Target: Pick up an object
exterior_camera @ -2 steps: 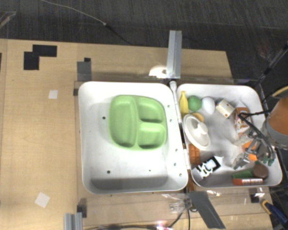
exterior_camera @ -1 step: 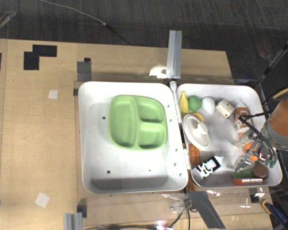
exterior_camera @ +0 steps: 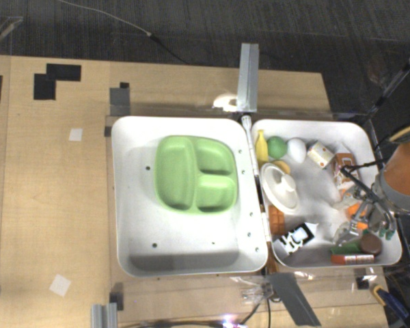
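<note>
My gripper (exterior_camera: 361,219) hangs low over the right side of the right bin (exterior_camera: 307,127), reaching in from the right under the arm's orange band (exterior_camera: 404,173). It sits among small items at that side: an orange piece (exterior_camera: 356,210), a brown round object (exterior_camera: 371,244) and a red and green marker (exterior_camera: 352,257). Cables and the wrist hide what lies directly beneath it. Further left in the same bin are a white bowl (exterior_camera: 280,186), a yellow banana (exterior_camera: 262,146), a green ball (exterior_camera: 277,146), a white ball (exterior_camera: 297,149) and a white cylinder (exterior_camera: 320,155).
The left bin (exterior_camera: 133,203) holds a green divided plate (exterior_camera: 195,173). A black and white item (exterior_camera: 295,236) and an orange block (exterior_camera: 276,219) lie near the right bin's front left. A metal post (exterior_camera: 249,77) stands behind the bins' shared wall.
</note>
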`<state>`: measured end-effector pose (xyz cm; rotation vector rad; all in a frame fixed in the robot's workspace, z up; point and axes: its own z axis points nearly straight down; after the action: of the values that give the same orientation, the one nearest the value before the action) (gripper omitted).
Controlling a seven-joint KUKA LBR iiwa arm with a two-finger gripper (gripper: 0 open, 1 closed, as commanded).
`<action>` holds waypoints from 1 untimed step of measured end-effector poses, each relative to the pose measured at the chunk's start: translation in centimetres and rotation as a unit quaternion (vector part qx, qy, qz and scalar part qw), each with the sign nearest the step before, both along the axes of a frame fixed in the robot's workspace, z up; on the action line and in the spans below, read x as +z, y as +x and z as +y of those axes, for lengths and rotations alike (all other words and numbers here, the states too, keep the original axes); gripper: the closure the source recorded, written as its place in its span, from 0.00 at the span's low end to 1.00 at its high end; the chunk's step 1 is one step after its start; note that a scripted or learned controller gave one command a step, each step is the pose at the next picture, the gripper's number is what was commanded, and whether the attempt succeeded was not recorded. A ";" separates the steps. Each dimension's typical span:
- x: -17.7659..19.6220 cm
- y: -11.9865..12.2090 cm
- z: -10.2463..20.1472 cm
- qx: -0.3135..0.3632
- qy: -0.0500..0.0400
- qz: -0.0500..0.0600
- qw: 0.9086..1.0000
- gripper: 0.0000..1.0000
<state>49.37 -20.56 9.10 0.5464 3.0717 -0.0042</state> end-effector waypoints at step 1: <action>0.0 0.8 3.2 -0.002 0.000 0.000 1.000 0.00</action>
<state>50.14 -17.36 9.14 0.5512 3.0711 -0.0039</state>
